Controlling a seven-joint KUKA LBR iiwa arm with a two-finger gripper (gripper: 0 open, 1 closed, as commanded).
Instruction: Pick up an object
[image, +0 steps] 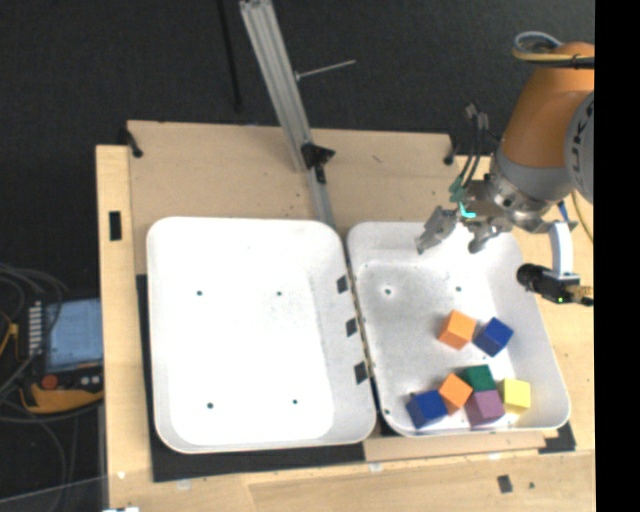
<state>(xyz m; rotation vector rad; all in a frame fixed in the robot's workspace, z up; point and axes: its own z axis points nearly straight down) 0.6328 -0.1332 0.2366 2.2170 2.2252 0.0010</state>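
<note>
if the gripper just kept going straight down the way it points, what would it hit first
Probably the bare floor of the right bin near its far edge. The gripper hangs open there, well clear of the cubes; depth is hard to judge.

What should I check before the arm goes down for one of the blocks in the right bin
1. Pincer carries nothing: ok, nothing between its two spread fingers.
2. Pincer over the shallow white right bin: ok, above its far end.
3. Pincer above a block: not ok, the small cubes lie nearer the camera.
4. Target with free sides: ok for the upper orange cube; the blue cube sits close beside it.
5. Near-corner cluster with the purple cube and yellow cube: not ok, packed tight.
6. Blocks in one layer: cannot tell.
</note>
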